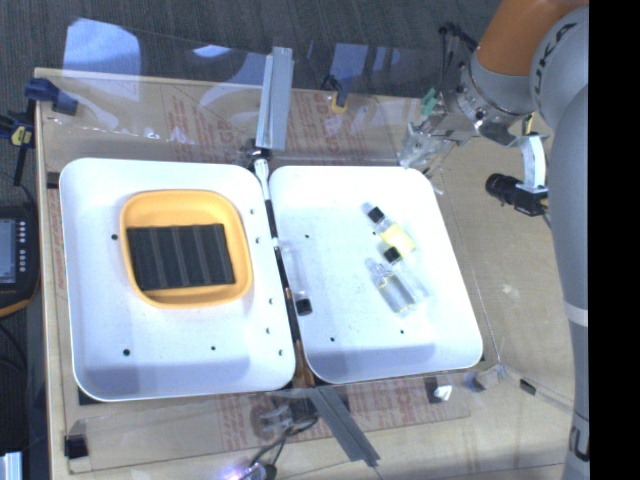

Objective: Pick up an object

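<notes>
Two small bottles with black caps lie in the right bin [330, 353]. One with a yellow body [392, 233] lies just above a clear one [396, 283]. A small dark object [303, 306] rests by that bin's left wall, under a clear thin piece [289, 264]. My gripper [424, 144] hangs over the far right corner of the right bin, well above and apart from the bottles. Nothing shows in its grasp.
The left bin [150, 353] holds a yellow tray [185, 246] with a black ribbed insert. A metal bar [272, 98] stands behind the gap between the bins. A black bracket [515, 192] juts out at the right, near the arm.
</notes>
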Robot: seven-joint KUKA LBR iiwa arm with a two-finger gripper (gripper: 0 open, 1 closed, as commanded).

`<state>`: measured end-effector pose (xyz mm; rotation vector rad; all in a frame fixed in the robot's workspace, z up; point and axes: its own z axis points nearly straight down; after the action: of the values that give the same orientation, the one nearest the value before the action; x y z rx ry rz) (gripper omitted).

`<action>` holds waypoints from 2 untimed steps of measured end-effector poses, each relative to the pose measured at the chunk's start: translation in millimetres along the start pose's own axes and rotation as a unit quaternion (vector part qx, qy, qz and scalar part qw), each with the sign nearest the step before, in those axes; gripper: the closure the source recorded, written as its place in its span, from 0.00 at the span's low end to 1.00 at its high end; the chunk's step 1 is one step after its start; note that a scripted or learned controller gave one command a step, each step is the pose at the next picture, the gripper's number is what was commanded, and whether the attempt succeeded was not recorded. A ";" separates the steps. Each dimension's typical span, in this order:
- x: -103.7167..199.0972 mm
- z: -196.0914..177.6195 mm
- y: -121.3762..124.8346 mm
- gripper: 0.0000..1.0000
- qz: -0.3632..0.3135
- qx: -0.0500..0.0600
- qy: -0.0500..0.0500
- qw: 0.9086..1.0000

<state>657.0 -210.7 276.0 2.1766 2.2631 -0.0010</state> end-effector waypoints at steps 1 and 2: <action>2.5 -1.7 0.5 1.00 -0.138 0.002 0.001 0.990; 63.5 64.6 2.2 1.00 -0.121 0.002 0.001 0.993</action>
<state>656.8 -147.2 211.3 1.8888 2.5137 -0.0028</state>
